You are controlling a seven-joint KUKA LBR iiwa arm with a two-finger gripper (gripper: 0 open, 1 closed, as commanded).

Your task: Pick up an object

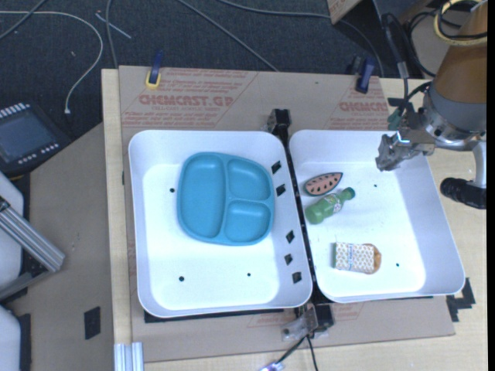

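Robotics lab — clamped cardboard bench [232, 91], loose cables [69, 22], white bins [147, 207].

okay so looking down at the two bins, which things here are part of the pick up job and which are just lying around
Part of the job:
gripper above the right bin
watermelon slice
green bottle
wrapped snack
blue divided plate in the left bin

Lying about:
clamps on the board
cables on the floor
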